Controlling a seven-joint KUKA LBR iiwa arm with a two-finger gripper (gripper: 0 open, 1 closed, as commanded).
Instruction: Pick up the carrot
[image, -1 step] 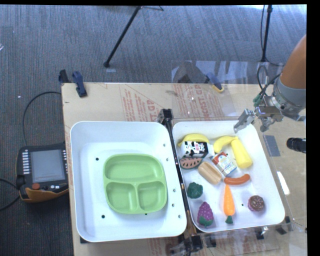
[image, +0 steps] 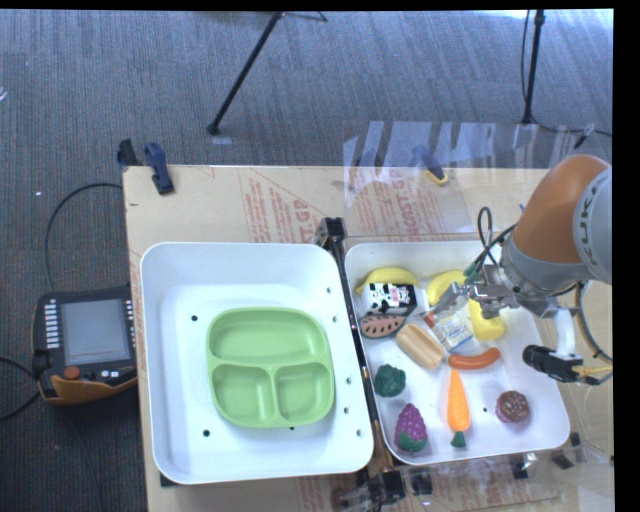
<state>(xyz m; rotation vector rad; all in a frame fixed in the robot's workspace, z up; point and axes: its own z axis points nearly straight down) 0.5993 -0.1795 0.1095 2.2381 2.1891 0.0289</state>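
The carrot (image: 457, 400), orange with a green stub at its near end, lies lengthwise in the right bin (image: 553, 425), toward the front middle. It rests on the bin floor just below a red sausage (image: 474, 359). My gripper (image: 474, 296) hangs over the back of that bin, above a yellow fruit (image: 446, 285) and a clear packet (image: 453, 327). It is well behind the carrot and apart from it. The grey arm with its orange band (image: 556, 215) reaches in from the right.
Around the carrot lie a broccoli (image: 390, 380), a purple berry (image: 411, 427), a brown patty (image: 513, 406), a bun (image: 420, 345), a watermelon slice (image: 380, 324) and a banana (image: 388, 277). The left bin (image: 152, 300) holds a green divided tray (image: 270, 365).
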